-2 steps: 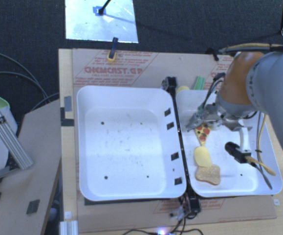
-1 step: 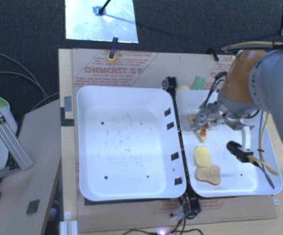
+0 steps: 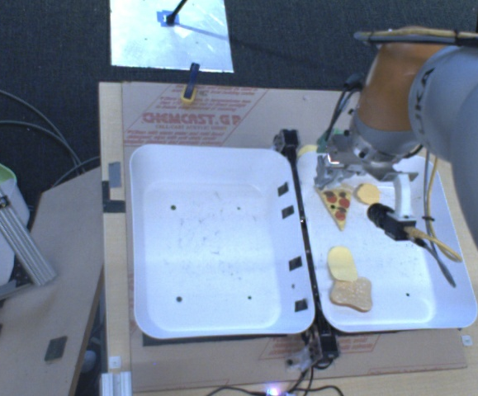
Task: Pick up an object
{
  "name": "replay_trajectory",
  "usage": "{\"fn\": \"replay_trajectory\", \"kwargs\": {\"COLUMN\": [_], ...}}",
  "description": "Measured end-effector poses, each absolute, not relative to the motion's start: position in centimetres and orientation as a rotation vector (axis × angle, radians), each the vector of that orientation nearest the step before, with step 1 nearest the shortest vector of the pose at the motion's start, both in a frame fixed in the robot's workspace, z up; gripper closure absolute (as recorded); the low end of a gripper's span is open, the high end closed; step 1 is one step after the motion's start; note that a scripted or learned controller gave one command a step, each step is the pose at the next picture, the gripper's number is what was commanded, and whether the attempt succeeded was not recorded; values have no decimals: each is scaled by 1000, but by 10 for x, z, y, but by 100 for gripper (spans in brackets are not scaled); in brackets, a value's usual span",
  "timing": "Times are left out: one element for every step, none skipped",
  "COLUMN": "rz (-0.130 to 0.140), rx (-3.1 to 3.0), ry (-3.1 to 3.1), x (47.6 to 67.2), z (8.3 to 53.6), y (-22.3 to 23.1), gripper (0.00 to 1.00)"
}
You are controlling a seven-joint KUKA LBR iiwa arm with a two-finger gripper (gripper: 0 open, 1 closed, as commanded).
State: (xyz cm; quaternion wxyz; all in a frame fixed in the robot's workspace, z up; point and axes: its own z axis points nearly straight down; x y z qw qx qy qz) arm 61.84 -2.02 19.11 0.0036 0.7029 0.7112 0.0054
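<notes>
Gripper [image 3: 331, 170] of grey arm with orange band [image 3: 404, 97], hanging low over far left part of shallow white plastic bin on the right [image 3: 412, 299], close to the divider shared with matching white bin on the left [image 3: 214, 246]. Opening state impossible to tell from this slant; nothing seen held.

Just beside gripper, on its near-edge side: triangular toy pizza slice, yellow with red spots [image 3: 336, 205], lying flat on floor of right-hand bin. Broad crust end nearest gripper, tip pointing away toward near rim. Long axis thus running roughly far-to-near, slanted slightly to the view's right.

Pizza slice judged the likeliest target: a short descent plus a small shift toward near edge probably enough to bring gripper over it. Closure across the narrow width, left-to-right in view, judged better than along the length.

Just right of pizza slice, apart from it: small round yellow disc [image 3: 368, 194]. Farther toward near rim, well apart from gripper: pale yellow oval piece [image 3: 343, 264], touching or overlapping tan toast-shaped piece [image 3: 352, 294]. Under both bins: brown cardboard sheet with red lettering [image 3: 193, 118].
</notes>
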Motion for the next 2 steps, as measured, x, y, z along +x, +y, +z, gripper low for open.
{"fn": "replay_trajectory", "kwargs": {"rz": [22, 8], "rx": [2203, 2220], "ry": [2230, 2217], "x": [537, 485], "z": [356, 387], "y": [39, 6], "gripper": [100, 100]}}
